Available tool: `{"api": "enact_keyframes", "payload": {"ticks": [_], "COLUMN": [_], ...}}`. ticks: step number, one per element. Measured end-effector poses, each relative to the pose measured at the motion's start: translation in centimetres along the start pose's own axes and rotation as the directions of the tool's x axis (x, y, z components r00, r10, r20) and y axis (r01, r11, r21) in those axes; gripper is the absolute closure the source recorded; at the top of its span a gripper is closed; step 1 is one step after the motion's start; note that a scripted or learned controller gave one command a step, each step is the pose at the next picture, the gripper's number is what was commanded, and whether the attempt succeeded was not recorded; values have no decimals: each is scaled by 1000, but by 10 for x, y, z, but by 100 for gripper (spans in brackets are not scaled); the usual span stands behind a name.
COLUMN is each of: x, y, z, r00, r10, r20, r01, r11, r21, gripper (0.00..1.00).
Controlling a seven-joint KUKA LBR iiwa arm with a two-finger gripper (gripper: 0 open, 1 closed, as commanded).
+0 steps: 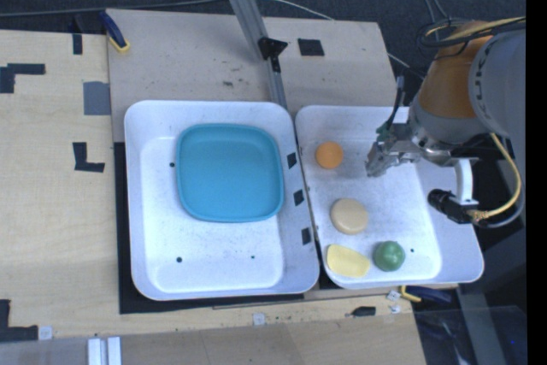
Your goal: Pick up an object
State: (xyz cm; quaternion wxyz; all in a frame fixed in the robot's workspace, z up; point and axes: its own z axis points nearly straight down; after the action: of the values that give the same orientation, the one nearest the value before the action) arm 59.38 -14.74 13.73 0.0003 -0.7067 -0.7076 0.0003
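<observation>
- Gripper (377,164) work comes first: it hangs over the upper part of the right bin (427,269), near that bin's right wall, with nothing between its fingers. You cannot tell from this slant whether they are spread or closed.
- Your nearest candidate is the orange ball (329,155), which sits in the right bin's upper left corner area, close to the wall shared with the left bin (145,209). The gripper is beside it, apart from it, not touching.
- To do this step well, I judge you should bring the fingers straight above the ball's middle before you descend, and keep clear of the shared wall so a finger does not land on the rim.
- The ball looks round, so it shows no long axis and points no way; any finger angle should serve.
- The cream puck (349,215) lies mid-bin, also roundish.
- The yellow piece (347,261) lies at the lower left corner, its long axis running roughly along the bin's lower edge.
- The green ball (389,256) sits just beside it, near the lower edge.
- The blue plate (229,172) rests in the left bin.
</observation>
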Motion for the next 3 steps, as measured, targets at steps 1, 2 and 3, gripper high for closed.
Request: {"api": "enact_keyframes", "payload": {"ticks": [1,2,3], "x": [1,1,47], "y": [7,7,17], "z": [-60,-111,-99], "r00": [1000,1000,1000], "r10": [1,1,-2], "r20": [0,0,-1], "r01": [-1,-1,2], "r11": [1000,1000,1000], "r21": [-4,-4,0], "gripper": [100,100,100]}}
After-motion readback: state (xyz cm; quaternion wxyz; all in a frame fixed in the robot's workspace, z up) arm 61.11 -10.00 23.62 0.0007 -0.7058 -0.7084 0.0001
